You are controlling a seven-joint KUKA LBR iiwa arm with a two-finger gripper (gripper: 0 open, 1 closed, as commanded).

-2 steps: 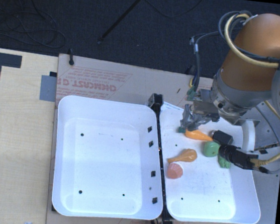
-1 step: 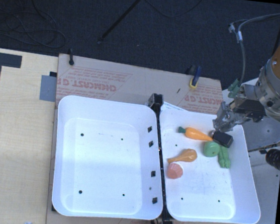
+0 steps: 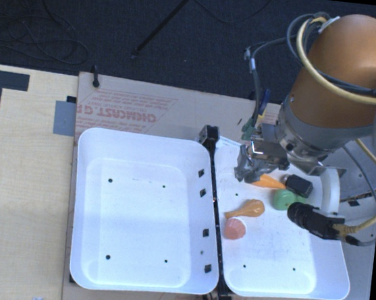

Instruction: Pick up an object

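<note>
Arm: the grey arm (image 3: 341, 69) with its orange band fills the upper right of the frame and reaches down into the right bin
Claw: the claw (image 3: 248, 172) sits low over the upper left part of the right bin, just beside the divider between the bins; whether it is wide or narrow cannot be told from this slant, and nothing can be seen held in it
Right bin: the right bin (image 3: 281, 279) lies in the lower right of the frame and holds all the loose things
Orange wedge: an orange wedge-shaped piece (image 3: 270, 182) lies just right of the claw, long axis roughly left to right, thin tip pointing toward the claw
Orange pear-shaped toy: an orange pear-shaped toy (image 3: 247, 210) lies below the claw, long axis running from lower left to upper right, narrow end to the lower left, rounded end to the upper right
Pink disc: a pink round disc (image 3: 234, 230) lies touching or just beside the toy's narrow end, below it
Green ball: a green ball (image 3: 282, 200) rests right of the toy, near a black part of the arm
Left bin: the left bin (image 3: 97, 169) sits in the middle of the frame
Counter: the pale counter (image 3: 13, 192) carries a cardboard sheet under both bins
</note>
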